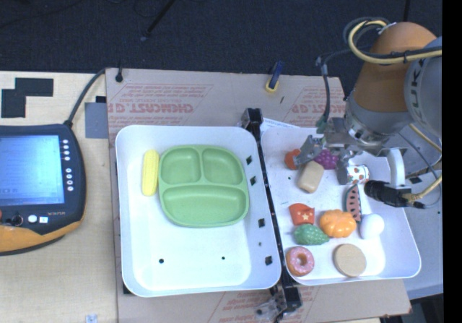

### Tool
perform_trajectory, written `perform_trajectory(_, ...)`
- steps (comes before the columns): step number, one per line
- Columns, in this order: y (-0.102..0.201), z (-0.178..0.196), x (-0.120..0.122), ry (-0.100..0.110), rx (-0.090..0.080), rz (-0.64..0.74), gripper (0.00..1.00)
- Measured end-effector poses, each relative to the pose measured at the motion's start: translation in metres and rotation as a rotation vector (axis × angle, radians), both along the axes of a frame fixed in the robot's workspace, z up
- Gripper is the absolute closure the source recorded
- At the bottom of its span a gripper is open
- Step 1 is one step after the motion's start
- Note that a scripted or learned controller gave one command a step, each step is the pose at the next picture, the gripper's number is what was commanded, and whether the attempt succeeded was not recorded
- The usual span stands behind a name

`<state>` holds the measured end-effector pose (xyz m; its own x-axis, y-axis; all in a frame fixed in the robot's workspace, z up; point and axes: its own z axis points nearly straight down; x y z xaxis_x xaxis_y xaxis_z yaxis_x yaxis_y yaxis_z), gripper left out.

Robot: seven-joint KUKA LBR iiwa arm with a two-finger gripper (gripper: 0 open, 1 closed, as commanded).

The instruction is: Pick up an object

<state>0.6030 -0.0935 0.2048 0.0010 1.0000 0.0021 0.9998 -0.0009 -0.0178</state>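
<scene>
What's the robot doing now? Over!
Gripper low over right bin, nothing seen held. Beige block just below it. Purple grapes, orange piece crowd close.

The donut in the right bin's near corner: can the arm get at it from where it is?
Probably yes. The donut lies flat with open space above it, apart from the pincer hanging over the far items.

Both shallow white plastic bins [137, 256] look smooth and slightly glossy. The light green divided plastic tray [203, 186] has a soft satin sheen, and the yellow plastic corn cob [149, 172] beside it looks smooth. The brown printed cardboard sheet [188, 97] under the bins is matt and papery. The pale wooden bench [50, 278] looks dull. The arm's orange band [386, 72] shines like moulded plastic.
</scene>
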Motion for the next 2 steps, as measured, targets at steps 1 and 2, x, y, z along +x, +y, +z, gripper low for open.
perform_trajectory(1,0.0,0.009,0.003,-0.014,-0.001,0.002,0.0)
perform_trajectory(2,-0.003,-0.053,-0.004,-0.01,-0.001,0.002,0.0)
